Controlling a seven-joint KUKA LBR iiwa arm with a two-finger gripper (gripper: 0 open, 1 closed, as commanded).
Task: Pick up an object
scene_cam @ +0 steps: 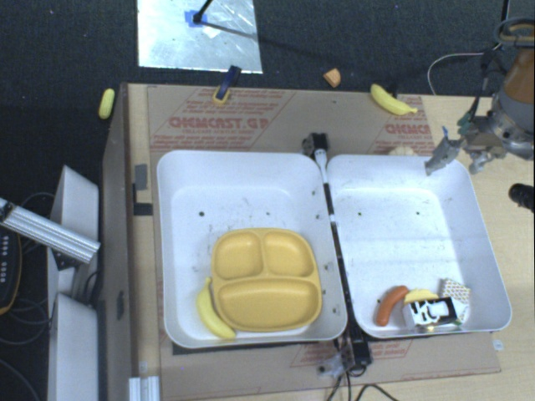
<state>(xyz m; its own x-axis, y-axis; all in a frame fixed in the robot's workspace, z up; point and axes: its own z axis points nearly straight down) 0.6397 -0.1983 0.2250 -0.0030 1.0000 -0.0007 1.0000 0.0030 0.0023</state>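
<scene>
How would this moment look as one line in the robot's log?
phase: approach | gripper: open, above right bin's far corner, holding nothing | hot dog, box: right bin, near edge | yellow tray, banana: left bin

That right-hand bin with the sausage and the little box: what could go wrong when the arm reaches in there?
The hot dog, a yellow piece and the black-and-white box crowd one corner of the right bin, so a grab may slip or catch two. They lie close to the wall, which may block the gripper, now far off above the rim.

The shallow white right bin [418,215] lies mostly open. A red sausage [390,305], small yellow piece [420,296] and black-and-white box [435,312] crowd its near edge. A yellow divided plastic plate [266,279] and yellow banana [212,311] take up the near half of the left white bin [234,182].
</scene>
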